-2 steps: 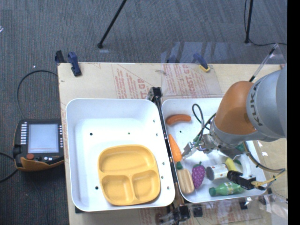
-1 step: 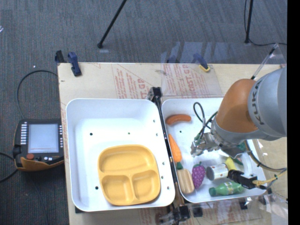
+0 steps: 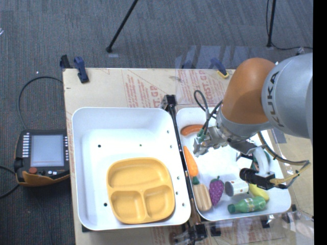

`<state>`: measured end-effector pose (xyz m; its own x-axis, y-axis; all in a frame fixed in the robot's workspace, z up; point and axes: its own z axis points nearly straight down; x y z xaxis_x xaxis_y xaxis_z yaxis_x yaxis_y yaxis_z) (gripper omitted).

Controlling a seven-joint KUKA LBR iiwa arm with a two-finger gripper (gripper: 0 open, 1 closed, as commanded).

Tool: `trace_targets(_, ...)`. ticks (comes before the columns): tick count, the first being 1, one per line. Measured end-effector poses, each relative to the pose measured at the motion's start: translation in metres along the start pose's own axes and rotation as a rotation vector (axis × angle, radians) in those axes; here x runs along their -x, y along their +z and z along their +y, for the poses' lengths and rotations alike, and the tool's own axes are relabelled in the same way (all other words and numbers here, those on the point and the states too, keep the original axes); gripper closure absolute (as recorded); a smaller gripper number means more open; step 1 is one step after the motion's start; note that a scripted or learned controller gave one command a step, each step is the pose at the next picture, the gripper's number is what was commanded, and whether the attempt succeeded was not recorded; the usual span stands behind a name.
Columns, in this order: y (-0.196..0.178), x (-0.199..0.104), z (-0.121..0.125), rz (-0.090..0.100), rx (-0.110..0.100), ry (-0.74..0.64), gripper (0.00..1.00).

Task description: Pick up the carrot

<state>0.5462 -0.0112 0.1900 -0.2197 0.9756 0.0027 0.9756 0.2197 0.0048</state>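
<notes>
Carrot (image 3: 190, 162) lying in the right bin (image 3: 284, 208) against its left wall, tip toward the far side and green stub toward us, untouched. We see the gripper (image 3: 203, 143) hanging just beyond and slightly right of the carrot's tip, apart from it; at this angle we cannot tell whether it is open or closed. Nearest us in the same bin we find a bread roll (image 3: 202, 197), a bunch of purple grapes (image 3: 216, 189), a small can (image 3: 235, 188), a green bottle (image 3: 247, 204) and a yellow banana (image 3: 258, 192). An orange sausage-like piece (image 3: 191, 129) lies at the far end, beyond the gripper. The left bin (image 3: 122, 125) holds a yellow compartment tray (image 3: 141, 189). Both bins rest on a cardboard-covered bench (image 3: 127, 86) with blue clamps (image 3: 81, 68) at its far edge. We note dark carpet (image 3: 51, 29) around it, a control pendant (image 3: 43, 157) at left, and tripod legs (image 3: 125, 22) farther back.
</notes>
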Motion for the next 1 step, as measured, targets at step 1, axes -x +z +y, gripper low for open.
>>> trace_targets(1,0.0038,0.0017,-0.0027,0.000,-0.009,0.004,0.00)
